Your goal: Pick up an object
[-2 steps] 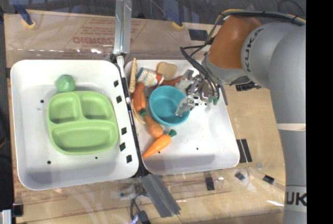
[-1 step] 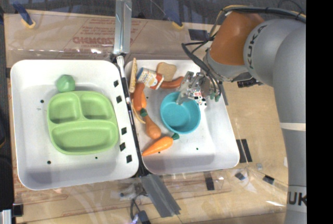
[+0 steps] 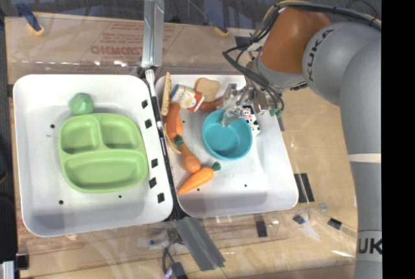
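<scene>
Over the right bin (image 3: 275,190), the gripper (image 3: 238,104) hangs at the far rim of a blue bowl (image 3: 226,135), but whether it is wide, narrow or holding anything I cannot tell. Left of the bowl lie a carrot (image 3: 195,180), a sausage (image 3: 173,122), a small can (image 3: 186,97) and a slice of bread (image 3: 207,87). Across the divider, the left bin (image 3: 32,161) holds a green divided plate (image 3: 102,152) and a green ball (image 3: 82,102) just beyond its far corner.

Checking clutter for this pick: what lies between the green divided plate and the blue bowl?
In the camera view, between the green divided plastic plate and the round blue bowl lie the bins' adjoining walls and two orange toy carrots.
</scene>
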### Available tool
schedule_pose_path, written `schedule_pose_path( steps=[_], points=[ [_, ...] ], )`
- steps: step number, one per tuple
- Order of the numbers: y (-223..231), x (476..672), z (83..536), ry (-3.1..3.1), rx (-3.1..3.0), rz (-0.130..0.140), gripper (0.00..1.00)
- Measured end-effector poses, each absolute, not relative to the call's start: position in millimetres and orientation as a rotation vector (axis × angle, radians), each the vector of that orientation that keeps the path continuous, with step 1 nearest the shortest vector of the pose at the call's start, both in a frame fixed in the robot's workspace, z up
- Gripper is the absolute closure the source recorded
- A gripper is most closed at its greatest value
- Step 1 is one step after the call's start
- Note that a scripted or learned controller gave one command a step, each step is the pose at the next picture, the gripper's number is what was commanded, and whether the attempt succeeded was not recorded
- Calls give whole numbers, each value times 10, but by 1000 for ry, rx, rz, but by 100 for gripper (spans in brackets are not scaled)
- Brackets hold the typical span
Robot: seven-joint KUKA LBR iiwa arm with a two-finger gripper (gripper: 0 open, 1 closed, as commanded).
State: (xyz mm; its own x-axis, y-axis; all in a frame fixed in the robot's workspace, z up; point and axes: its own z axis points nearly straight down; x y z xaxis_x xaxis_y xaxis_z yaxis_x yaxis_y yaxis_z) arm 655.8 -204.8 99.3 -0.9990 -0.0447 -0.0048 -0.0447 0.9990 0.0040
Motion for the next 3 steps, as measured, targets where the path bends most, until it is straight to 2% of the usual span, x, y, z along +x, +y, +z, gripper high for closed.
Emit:
schedule_pose_path(
  steps=[1, 2, 3],
  points=[
    [-2064, 6405, 1486, 3088, 549, -1, 100],
    [-1327, 5896, 1228, 2961, 1032, -7, 100],
    [-1696, 5554, 975, 3050, 724, 5, 100]
  ],
)
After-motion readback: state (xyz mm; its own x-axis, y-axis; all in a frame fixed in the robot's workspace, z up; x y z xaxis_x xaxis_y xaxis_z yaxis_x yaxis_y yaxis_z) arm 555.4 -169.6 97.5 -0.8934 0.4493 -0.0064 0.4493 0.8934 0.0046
